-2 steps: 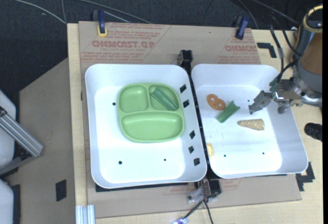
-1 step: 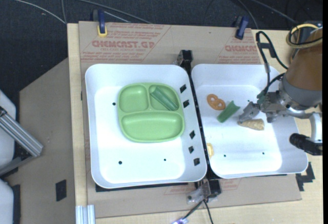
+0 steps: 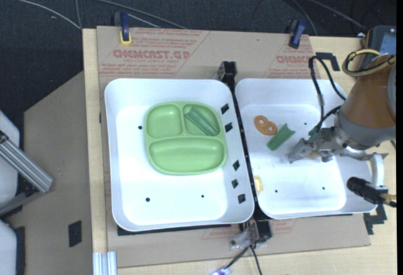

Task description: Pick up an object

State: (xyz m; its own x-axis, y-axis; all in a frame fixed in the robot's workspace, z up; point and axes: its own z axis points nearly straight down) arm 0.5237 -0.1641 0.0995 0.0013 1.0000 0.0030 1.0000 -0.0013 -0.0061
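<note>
In the right bin (image 3: 296,195) lie an orange pretzel-shaped piece (image 3: 264,124) and a green block (image 3: 280,137) just to its right. My gripper (image 3: 301,153) hangs low over the right bin, right of and slightly below the green block, with nothing visible between its fingers. In the left bin (image 3: 170,201) a light green divided plate (image 3: 185,138) holds a darker green piece (image 3: 203,119) in its upper right compartment.
A small yellow item (image 3: 257,184) sits at the divider between the bins. The arm's orange band (image 3: 371,104) and cables reach in from the right. Blue clamps (image 3: 125,27) hold the cardboard base at the back.
</note>
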